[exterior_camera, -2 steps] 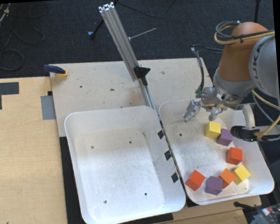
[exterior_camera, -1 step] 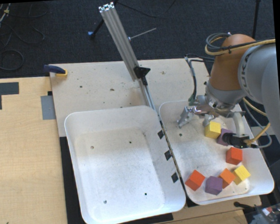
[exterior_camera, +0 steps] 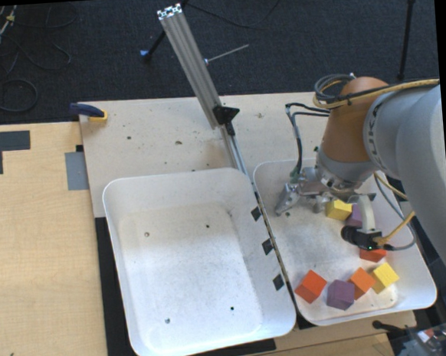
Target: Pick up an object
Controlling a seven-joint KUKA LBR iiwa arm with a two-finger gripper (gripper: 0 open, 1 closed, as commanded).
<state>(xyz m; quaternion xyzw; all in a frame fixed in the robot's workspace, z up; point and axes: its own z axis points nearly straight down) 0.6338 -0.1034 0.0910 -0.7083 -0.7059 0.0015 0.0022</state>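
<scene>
My gripper (exterior_camera: 292,197) hangs low over the upper part of the right bin (exterior_camera: 314,239), below the orange wrist band. Just to its right a yellow block (exterior_camera: 338,210) lies beside a small purple piece (exterior_camera: 354,217), close to the gripper body. Along the bin's front lie an orange cube (exterior_camera: 311,285), a purple block (exterior_camera: 340,294), a smaller orange block (exterior_camera: 362,279) and a yellow block (exterior_camera: 385,275). A red-orange block (exterior_camera: 374,255) sits a little above those, under a black cable part. I see nothing held in the gripper.
The left bin (exterior_camera: 185,261) lies beside the right one, with black clips along the shared rim. A slanted aluminium post (exterior_camera: 195,64) rises behind the bins. The grey arm (exterior_camera: 409,143) covers the right bin's far right side.
</scene>
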